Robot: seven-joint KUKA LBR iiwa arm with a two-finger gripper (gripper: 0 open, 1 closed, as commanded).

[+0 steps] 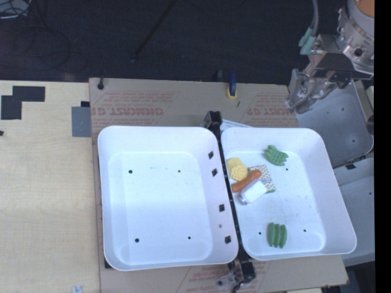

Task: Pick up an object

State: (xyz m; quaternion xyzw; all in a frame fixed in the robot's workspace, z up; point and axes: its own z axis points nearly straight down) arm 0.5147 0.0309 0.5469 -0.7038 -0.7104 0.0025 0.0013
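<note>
- The gripper (303,97) hangs past the far right corner of the right bin (335,182), off beyond its rim and apart from everything inside; I judge this a parked or approach pose, with no reach begun.
- Whether its fingers stand wide or narrow I cannot tell; they are small and blurred against the grey plate behind. Nothing shows between them.
- All candidate objects lie in the right bin. Against its left wall is a small heap: a yellow ridged piece (237,169), an orange-red sausage-shaped piece (247,180) slanting across it, and a white block (255,192) just beside, all resting on a patterned card (267,180). They touch one another, so a clean grasp there looks harder.
- A green leafy piece (276,155) lies alone toward the far side, nearest the gripper, and a green pod-like piece (277,235) lies alone toward the near side; being isolated, either seems the easier pick.
- The left bin (116,194) sits beside it, the two joined along a black centre strip on the tabletop (43,212).
</note>
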